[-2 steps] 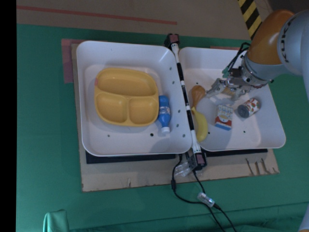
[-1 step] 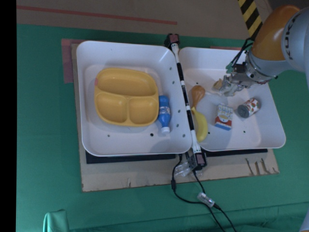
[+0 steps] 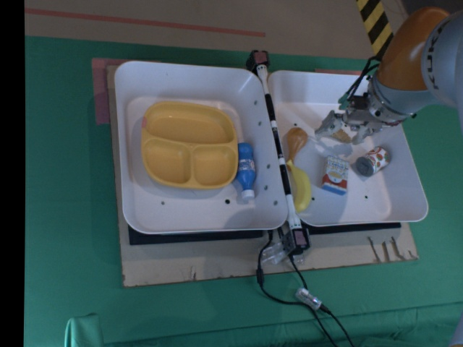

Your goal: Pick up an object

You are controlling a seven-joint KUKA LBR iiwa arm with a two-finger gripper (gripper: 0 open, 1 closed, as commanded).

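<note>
Green surface (image 3: 65, 194): your pincer (image 3: 340, 130) hangs spread over the right bin (image 3: 405, 194); the small carton (image 3: 334, 175) looks light, so grip its flat sides.

Green bench cover (image 3: 65, 194), seemingly cardboard floor (image 3: 181, 6) beyond.
</note>
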